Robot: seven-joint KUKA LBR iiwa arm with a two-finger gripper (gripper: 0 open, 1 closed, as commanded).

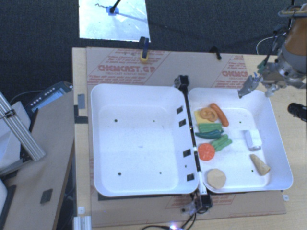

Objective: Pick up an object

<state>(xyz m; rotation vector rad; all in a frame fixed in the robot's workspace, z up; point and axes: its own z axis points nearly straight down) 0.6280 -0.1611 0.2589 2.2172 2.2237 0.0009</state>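
Several toys lie in the right bin (pixel 278 128); the gripper (pixel 257 86), open and empty, hovers above its far rim, approach step, needing descent onto one.

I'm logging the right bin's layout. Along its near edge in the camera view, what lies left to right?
Red tomato → round tan biscuit → tan cone.

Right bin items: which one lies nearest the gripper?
The orange carrot-like piece at the bin's far end, closest to the gripper; the rest lie farther down.
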